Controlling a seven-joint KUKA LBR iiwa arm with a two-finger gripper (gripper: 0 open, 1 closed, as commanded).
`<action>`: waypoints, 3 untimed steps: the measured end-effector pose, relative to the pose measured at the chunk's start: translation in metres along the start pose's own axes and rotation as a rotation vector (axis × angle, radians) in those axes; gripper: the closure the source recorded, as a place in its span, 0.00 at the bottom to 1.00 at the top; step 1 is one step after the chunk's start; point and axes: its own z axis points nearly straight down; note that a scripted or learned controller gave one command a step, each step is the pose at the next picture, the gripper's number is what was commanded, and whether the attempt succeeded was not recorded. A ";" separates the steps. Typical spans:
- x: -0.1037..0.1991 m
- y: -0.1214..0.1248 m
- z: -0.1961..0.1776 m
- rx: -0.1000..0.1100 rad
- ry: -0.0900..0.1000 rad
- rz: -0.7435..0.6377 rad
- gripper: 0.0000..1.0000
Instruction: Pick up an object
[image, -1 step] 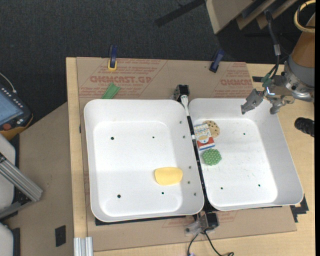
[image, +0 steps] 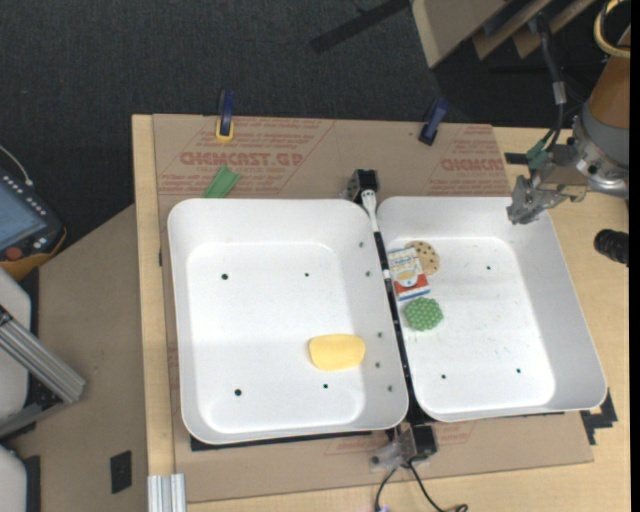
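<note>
Above the right bin's (image: 560, 290) far right corner, the hand (image: 524, 208) hangs empty; how far its grip is spread cannot be told.

Objects lie well apart from it: a small carton (image: 406, 274), biscuit (image: 427, 256) and green disc (image: 424, 314) crowd that bin's left wall, where a descent risks striking the rim or divider; the yellow lump (image: 336, 352) sits in open floor of the left bin (image: 200, 300), offering clearer approach.

Two smooth, matt white plastic bins, the left bin (image: 190, 300) and the right bin (image: 560, 320), sit on a matt brown cardboard sheet (image: 300, 150) printed in red, the left one holding a smooth, slightly glossy yellow lump (image: 336, 352), the right a bumpy green disc (image: 424, 314).
</note>
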 end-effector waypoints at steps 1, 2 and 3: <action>0.048 0.019 -0.039 -0.005 0.000 -0.005 1.00; 0.059 -0.058 -0.176 -0.015 0.000 -0.001 1.00; 0.056 -0.047 -0.099 0.011 0.002 0.002 1.00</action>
